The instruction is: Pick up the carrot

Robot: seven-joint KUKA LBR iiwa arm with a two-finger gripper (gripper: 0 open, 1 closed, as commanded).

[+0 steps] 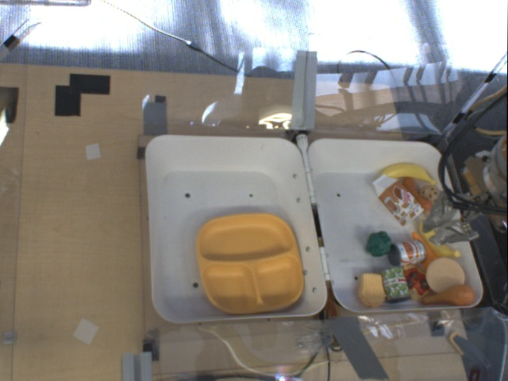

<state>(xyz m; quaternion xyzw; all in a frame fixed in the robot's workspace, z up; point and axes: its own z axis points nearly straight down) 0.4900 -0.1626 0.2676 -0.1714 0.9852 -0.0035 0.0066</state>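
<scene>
The grey metal gripper (449,230) hangs over the right-hand shallow white bin (349,213) beside a slim orange carrot (435,252) (whether its fingers are spread is unclear).

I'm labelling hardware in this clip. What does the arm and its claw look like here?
At the right edge, the claw is pale grey metal with slim fingers. Looping black cables run beside the light grey arm above it.

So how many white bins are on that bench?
2. The left bin holds a yellow tray; the right bin sits beside it, holding the toy food.
</scene>
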